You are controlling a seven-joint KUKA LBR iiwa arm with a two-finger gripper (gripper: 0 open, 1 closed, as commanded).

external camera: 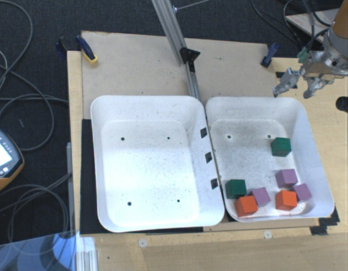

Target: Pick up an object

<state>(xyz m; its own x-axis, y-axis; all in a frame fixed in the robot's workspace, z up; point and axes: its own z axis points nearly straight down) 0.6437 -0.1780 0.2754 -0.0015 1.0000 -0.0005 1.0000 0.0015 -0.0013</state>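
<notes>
2 white bins sit side by side on the bench (pixel 140 61). Left bin (pixel 145 162); right bin (pixel 258 126), which holds 7 blocks. 2 green cubes lie well apart, one at the far right (pixel 281 146), one near the divider (pixel 236 187). 2 orange blocks (pixel 246 205) (pixel 286 199) and 3 purple ones (pixel 286 177) (pixel 260 196) (pixel 302 192) cluster at the near edge. My pincer (pixel 298 86) hangs wide, fingers spread and gripping nothing, above the bench just beyond the right bin's far right corner.

Blue clamps (pixel 87 48) (pixel 269 55), metal pole (pixel 172 28), floor cables (pixel 16 103).
</notes>
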